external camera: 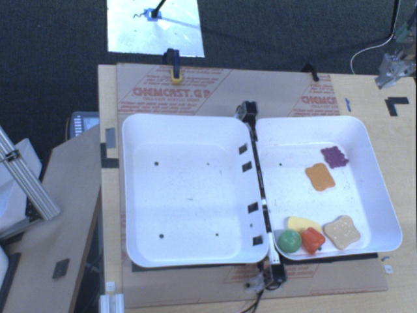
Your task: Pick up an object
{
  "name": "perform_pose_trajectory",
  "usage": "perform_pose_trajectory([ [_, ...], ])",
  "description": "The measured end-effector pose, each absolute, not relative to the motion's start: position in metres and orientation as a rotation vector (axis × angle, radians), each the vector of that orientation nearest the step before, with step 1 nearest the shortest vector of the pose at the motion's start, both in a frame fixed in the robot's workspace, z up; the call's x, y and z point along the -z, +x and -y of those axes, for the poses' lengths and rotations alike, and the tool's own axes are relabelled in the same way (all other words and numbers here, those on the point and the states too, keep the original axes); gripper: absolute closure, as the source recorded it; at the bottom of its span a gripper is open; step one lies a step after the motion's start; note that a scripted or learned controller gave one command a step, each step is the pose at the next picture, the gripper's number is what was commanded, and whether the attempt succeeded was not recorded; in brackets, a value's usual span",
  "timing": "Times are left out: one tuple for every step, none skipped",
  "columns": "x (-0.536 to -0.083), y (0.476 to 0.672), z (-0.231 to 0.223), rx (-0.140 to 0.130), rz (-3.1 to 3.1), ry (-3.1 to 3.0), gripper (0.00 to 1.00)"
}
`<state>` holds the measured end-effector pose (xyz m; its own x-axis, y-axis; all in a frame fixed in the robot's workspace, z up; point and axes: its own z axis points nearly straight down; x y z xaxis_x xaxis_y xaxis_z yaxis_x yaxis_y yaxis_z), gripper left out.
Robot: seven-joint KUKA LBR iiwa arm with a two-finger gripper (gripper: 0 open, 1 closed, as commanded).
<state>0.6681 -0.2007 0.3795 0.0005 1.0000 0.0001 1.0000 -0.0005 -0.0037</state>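
Note:
The right bin (293, 142) holds several toy foods. A purple grape cluster (333, 156) lies near its far right, with an orange flat piece (320, 176) just in front of it. Along the near edge sit a green ball (289, 241), a red pepper-like piece (313, 240), a yellow wedge (301, 223) behind them, and a tan toast slice (341, 232). The green ball and the red piece touch each other. The left bin (189, 188) shows a bare white floor.
Both bins rest on a cardboard sheet (195, 90) held by a yellow clamp (176, 67) and a black clamp (311, 72). A grey metal fixture (393, 67) with a cable stands at the far right. An aluminium bar (26, 181) lies left of the bench.

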Motion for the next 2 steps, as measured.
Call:
perform_pose_trajectory([
  [-0.529,0.669,0.157,0.019,2.244,-2.224,1.00],
  [-0.411,0.668,0.193,-0.007,2.216,-2.218,1.00],
])
